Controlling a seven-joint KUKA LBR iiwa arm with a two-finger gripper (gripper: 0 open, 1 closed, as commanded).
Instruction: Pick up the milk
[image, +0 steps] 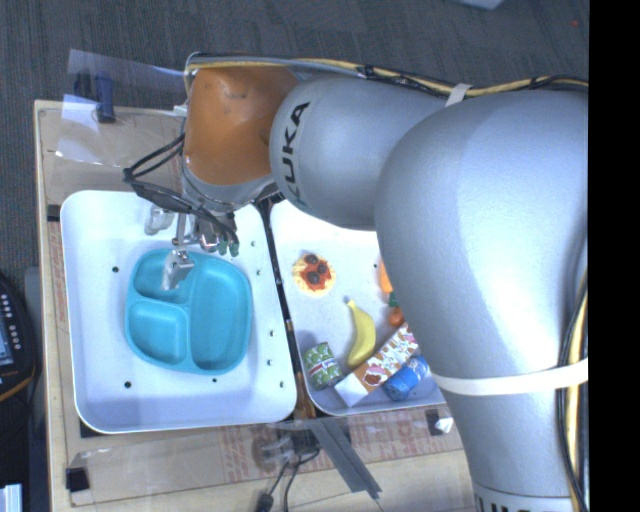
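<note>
- gripper over blue tray in left bin, finger state unclear
- milk well to its right in right bin, w/ banana, can alongside

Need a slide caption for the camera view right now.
KUKA arm's gripper hovers over the blue divided plate in the left bin; the milk carton lies in the right bin.

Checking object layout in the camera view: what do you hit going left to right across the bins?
Blue divided plate → gripper over its upper part → green can → banana → milk carton.
</note>
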